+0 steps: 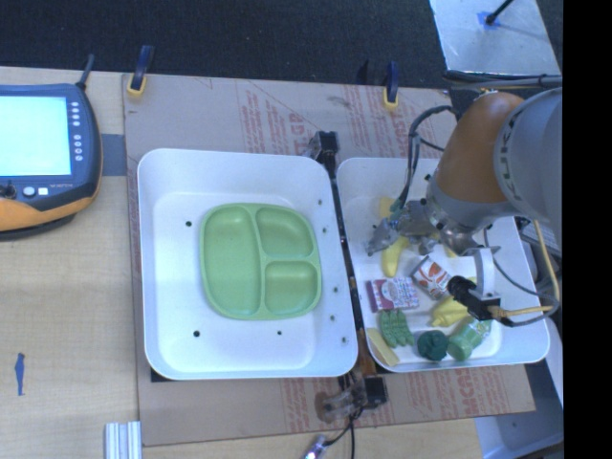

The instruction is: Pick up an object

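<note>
The grey arm (535, 151) reaches in from the right, its orange band (475, 151) sitting just above the wrist. The wrist bends downward at a slant, carrying the gripper (394, 228) low on the arm's far-left end. Dark cables loop along the wrist beside the band. The gripper's fingertips are too small and cluttered to tell their spacing.

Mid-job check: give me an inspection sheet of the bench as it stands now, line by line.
Surface: brown board bearing two white bins side by side.
Job's things: right bin holds small toys, among them a yellow banana, a red-and-white packet and a green ball.
Clutter: left bin holds a green divided plate.
Pincer: the arm hangs over the right bin; finger state unclear.
Cables: dark cables loop beside the arm.
Surroundings: handheld screen at left; clamps on the far edge.
</note>
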Robot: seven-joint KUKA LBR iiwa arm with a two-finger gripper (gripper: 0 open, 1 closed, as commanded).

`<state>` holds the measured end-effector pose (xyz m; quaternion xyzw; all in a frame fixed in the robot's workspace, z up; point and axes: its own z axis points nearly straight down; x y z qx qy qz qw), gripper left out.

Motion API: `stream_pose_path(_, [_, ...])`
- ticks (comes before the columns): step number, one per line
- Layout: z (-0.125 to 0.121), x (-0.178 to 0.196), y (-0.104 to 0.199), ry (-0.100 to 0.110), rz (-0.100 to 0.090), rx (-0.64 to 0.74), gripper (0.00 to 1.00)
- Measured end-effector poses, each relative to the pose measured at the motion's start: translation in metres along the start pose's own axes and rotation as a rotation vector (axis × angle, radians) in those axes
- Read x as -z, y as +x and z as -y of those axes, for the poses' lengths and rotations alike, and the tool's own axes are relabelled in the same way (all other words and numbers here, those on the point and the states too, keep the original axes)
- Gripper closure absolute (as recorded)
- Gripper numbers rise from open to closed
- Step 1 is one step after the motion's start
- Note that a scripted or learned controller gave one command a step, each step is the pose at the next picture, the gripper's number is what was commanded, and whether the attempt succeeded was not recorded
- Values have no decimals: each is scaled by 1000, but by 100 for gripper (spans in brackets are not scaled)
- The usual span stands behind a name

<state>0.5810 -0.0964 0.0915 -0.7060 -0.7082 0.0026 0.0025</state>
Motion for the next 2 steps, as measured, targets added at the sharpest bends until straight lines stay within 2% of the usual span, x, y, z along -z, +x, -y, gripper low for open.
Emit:
stream_pose_path(1, [0,10,-1,3,2,2,100])
stream_pose_path(2, [-36,101,55,-5,-1,1,100])
